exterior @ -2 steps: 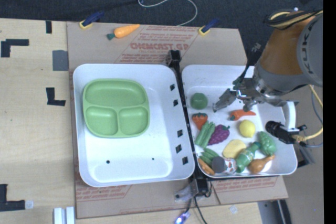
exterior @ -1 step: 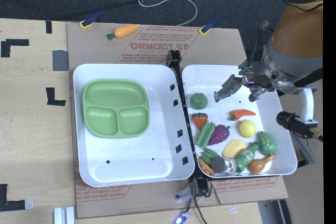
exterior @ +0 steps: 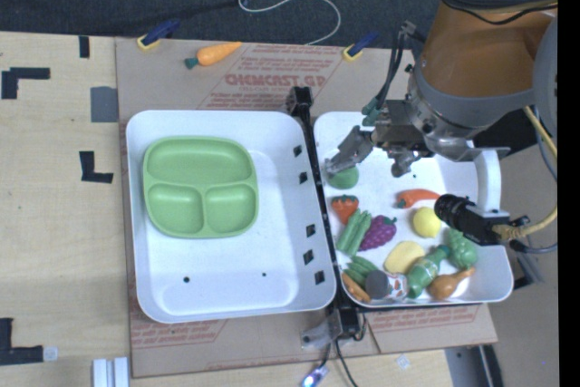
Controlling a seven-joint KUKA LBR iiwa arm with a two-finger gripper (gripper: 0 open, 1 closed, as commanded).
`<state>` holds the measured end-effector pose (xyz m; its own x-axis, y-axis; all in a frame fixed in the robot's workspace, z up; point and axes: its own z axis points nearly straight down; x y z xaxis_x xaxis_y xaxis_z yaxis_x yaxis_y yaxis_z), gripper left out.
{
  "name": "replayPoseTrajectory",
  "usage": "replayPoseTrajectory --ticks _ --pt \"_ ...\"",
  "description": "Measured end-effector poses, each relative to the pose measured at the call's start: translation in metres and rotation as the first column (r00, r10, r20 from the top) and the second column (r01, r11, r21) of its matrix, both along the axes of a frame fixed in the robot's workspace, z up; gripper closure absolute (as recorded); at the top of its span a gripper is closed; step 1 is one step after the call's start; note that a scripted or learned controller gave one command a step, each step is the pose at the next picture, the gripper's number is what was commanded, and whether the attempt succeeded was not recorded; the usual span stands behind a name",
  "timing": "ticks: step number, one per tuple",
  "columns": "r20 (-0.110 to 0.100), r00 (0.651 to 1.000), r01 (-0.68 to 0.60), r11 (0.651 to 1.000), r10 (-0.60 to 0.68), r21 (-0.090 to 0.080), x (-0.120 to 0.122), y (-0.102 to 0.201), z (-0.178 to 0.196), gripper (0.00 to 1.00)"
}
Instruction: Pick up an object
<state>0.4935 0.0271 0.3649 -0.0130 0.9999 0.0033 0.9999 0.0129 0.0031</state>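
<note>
Hovering over the right bin (exterior: 494, 290), the gripper (exterior: 373, 157) sits near its far-left corner, fingers spread apart with nothing between them. One fingertip hangs just above a green round toy (exterior: 343, 178) lying against the bin's left wall.

Risks, as I judge them: that green piece is tight to the wall, so a finger could land on the rim or the divider instead of beside the toy, and the grasp would close on air. It looks round, so it could also squirt out sideways.

Right bin is crowded toward its near edge: strawberry (exterior: 343, 208), green pods (exterior: 355, 230), purple grapes (exterior: 380, 232), lemon (exterior: 425, 221), a small orange-red piece (exterior: 417, 197), and more packed along the near wall, touching each other.

Left bin (exterior: 163, 290) carries a green three-compartment tray (exterior: 199, 186) at its far-left, with no items in its compartments.
</note>
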Motion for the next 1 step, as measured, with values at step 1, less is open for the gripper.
replayPoseTrajectory --ticks 1 --pt "0.014 1.000 0.003 1.000 -0.003 0.002 -0.0019 0.0571 0.1529 0.00"
